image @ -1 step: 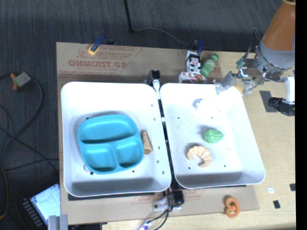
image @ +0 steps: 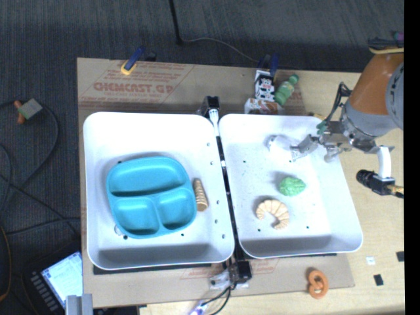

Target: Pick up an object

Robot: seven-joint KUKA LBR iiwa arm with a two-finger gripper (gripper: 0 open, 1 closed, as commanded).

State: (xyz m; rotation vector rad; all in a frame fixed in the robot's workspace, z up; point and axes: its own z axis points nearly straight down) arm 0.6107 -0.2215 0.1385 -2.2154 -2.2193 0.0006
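Observation:
In the right bin (image: 341, 202) lie a green leafy toy (image: 291, 186) and a tan croissant-shaped toy (image: 273, 212), both near its middle. A small white object (image: 272, 141) rests near the bin's back wall. My gripper (image: 314, 144) hangs over the back right part of this bin, to the right of the white object and above the green toy, with nothing seen between its fingers. The arm's orange band (image: 373, 87) shows at the right edge. In the left bin, a small tan bread-like piece (image: 199, 195) lies beside a blue divided tray (image: 150, 195).
The left bin (image: 98, 176) holds the blue tray. Behind the bins on the bench stand a small printed box (image: 262, 90) and a green toy (image: 285, 90). An orange ring (image: 318, 282) lies on the bench in front of the right bin. Blue clamps sit along the back edge.

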